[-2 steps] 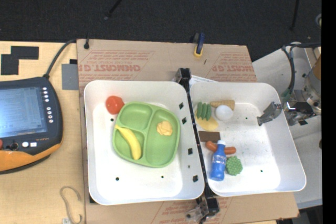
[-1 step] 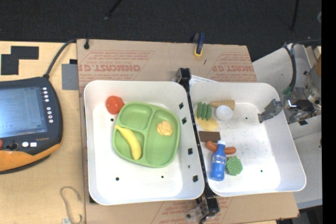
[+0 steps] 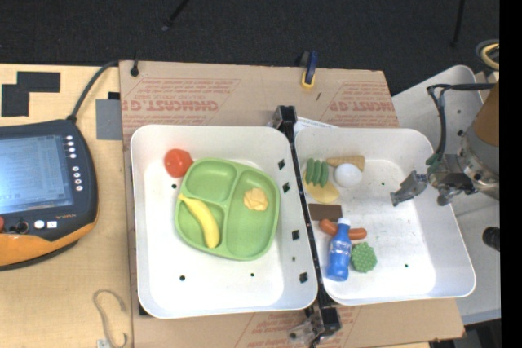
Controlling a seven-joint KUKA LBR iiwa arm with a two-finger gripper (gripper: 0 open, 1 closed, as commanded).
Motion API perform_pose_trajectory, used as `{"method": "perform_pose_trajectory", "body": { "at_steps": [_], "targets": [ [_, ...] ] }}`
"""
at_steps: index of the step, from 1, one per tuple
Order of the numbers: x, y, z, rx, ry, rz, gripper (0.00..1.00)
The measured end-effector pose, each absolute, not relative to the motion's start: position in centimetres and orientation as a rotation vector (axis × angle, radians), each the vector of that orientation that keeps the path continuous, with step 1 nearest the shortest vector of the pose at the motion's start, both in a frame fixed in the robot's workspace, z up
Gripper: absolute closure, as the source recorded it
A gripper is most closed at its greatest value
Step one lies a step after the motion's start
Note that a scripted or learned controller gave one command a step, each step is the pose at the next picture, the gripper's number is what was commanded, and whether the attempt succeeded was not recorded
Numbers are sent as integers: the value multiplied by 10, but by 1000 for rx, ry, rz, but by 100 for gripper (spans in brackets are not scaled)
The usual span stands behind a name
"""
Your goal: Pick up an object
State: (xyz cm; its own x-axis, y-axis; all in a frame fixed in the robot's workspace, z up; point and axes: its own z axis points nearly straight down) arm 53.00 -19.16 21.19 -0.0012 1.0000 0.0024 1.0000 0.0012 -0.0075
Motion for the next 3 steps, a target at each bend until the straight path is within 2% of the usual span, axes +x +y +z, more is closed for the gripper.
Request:
{"method": "perform_pose_trajectory", "body": {
  "at_steps": [2, 3],
  "targets": [
    [530, -188, 94, -2215, -2218, 5, 0],
    [531, -190, 107, -2222, -2214, 3, 100]
  ]
}}
